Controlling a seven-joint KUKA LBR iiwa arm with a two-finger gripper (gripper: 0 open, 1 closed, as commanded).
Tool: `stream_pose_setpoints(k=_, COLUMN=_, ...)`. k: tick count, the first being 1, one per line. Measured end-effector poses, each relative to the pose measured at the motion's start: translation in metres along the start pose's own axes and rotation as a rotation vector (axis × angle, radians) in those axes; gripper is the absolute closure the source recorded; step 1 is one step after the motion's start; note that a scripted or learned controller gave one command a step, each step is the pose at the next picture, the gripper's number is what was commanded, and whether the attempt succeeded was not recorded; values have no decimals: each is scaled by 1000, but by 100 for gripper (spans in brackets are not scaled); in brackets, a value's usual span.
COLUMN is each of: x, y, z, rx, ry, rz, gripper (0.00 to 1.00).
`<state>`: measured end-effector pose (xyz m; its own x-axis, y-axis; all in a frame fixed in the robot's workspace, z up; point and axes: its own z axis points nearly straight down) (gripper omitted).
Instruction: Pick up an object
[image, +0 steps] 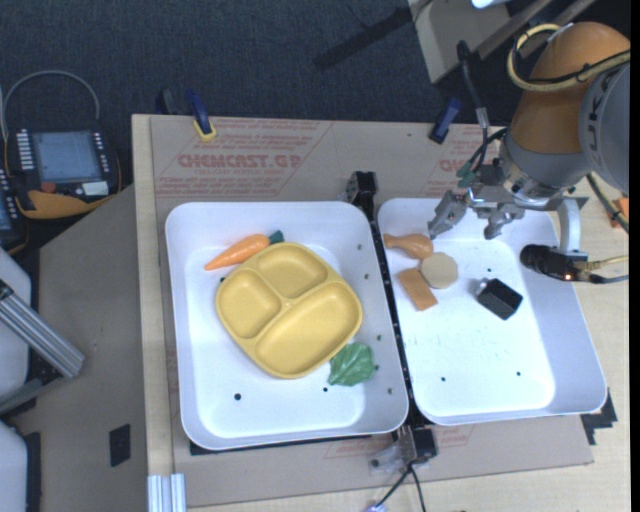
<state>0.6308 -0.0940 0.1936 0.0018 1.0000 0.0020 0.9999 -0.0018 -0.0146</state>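
Hovering over the right bin, choosing something to pick.

Leftward, the carrot (237, 251), yellow divided plate (288, 309) and leaf (351, 364) are sitting in the left bin (190, 330); I am holding my end effector (471, 214), fingers spread and pinching nothing, above the drumstick (409, 243) near the right bin's (560, 370) far rim.

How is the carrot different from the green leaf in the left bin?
The carrot is orange, long and tapered; the green leaf is broad and flat. The carrot lies at the yellow plate's far left edge, the leaf at its near right edge. Both rest on the left bin's floor.
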Motion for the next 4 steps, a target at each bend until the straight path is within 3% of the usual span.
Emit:
stream_pose_setpoints(k=1, x=0, y=3, z=-7, rx=-13, ry=-1, rz=-2, gripper=0)
stream_pose_setpoints(k=3, x=-4, y=-12, z=92, rx=-8, ry=-1, rz=-1, gripper=0)
stream_pose_setpoints(k=4, x=-4, y=-9, z=104, rx=-18, ry=0, rz=-2, gripper=0)
